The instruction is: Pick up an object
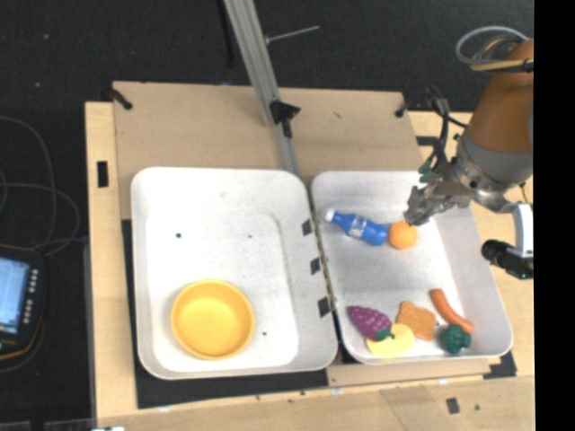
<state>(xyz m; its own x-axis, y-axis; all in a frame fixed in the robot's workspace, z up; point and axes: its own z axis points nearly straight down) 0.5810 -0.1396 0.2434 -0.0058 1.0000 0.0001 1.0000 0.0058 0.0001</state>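
My gripper (pixel 420 206) low in right white bin (pixel 467 241), just above small orange ball (pixel 403 235), beside blue plastic bottle (pixel 357 227), grip state cannot tell.

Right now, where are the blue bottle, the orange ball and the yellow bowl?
blue bottle (pixel 358 227): camera view, middle of its body.
orange ball (pixel 403 236): camera view, centre of its top surface.
yellow bowl (pixel 212 318): camera view, inside of its base.
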